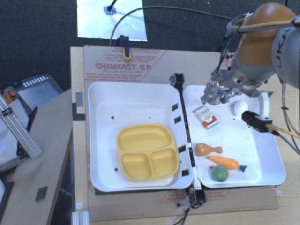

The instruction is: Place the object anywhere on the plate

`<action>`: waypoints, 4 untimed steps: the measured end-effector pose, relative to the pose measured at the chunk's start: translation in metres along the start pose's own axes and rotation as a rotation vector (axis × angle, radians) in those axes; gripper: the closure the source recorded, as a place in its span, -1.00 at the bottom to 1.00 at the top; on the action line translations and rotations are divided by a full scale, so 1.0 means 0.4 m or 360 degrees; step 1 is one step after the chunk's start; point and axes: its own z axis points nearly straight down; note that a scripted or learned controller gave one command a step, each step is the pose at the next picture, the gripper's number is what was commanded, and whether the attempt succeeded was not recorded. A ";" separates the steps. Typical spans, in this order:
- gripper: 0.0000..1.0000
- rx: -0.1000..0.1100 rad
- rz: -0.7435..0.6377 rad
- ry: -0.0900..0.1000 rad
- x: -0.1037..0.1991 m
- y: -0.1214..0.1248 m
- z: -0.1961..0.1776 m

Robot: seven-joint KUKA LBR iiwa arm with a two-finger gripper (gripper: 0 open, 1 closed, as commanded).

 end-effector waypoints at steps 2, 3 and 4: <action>1.00 0.0000 -0.0002 0.0001 0.235 -0.106 0.019; 1.00 0.0005 -0.0001 0.0000 0.327 -0.192 0.062; 1.00 0.0001 -0.0004 0.0002 0.447 -0.269 0.036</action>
